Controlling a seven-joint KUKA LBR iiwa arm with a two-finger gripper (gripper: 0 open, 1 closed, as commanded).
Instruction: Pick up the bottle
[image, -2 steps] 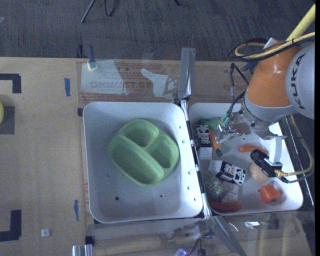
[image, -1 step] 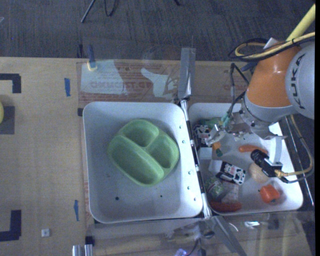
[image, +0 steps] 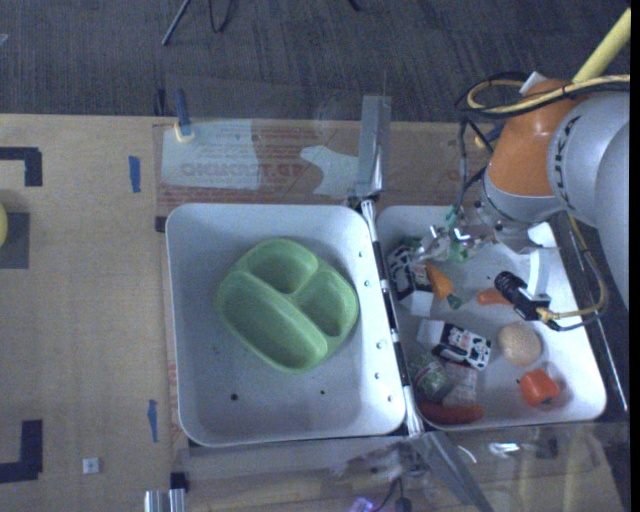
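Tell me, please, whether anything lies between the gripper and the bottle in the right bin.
Yes. The gripper hovers over the right bin at its far end, while the bottle lies near the front. Between them lie an orange carrot-shaped piece and a black-and-white toy car.

honestly there's not much for you to read here. the clear sheet (image: 255, 160) taped to the bench, well off to the side of the gripper (image: 447, 243) past the left bin, has faint mirrored lettering, too washed out to make out. the packets near the gripper are too small to read.
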